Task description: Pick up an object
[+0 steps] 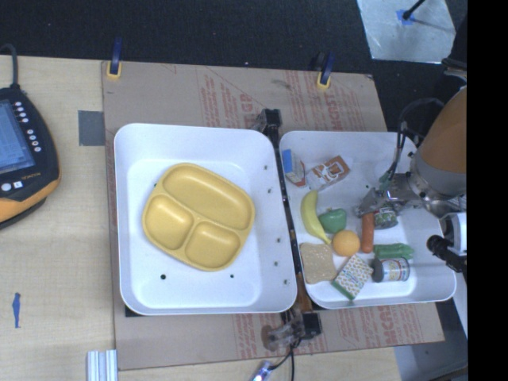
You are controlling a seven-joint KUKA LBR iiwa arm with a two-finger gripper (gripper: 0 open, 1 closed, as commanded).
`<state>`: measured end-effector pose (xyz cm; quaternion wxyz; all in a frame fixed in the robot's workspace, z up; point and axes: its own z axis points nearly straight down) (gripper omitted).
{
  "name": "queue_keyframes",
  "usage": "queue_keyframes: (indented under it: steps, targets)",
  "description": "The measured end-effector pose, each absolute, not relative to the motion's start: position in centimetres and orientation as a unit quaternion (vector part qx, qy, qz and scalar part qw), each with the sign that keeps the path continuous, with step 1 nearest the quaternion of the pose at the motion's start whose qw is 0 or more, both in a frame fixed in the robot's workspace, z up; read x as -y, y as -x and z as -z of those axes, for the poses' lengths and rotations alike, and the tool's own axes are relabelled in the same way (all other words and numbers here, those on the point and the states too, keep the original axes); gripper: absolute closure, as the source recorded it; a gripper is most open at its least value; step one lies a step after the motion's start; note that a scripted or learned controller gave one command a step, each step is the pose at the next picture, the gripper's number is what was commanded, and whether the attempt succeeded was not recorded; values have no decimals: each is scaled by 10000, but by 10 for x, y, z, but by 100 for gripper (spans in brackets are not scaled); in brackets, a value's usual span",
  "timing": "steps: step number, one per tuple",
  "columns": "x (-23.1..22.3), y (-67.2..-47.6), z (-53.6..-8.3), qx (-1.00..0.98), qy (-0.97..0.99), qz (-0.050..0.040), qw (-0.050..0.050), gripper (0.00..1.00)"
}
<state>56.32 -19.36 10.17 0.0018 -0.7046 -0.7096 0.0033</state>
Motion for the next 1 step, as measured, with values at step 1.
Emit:
queue_keyframes:
  steps: [1]
  targets:
    - [138, -618, -91, 7096, 7046, -21, 17, 100]
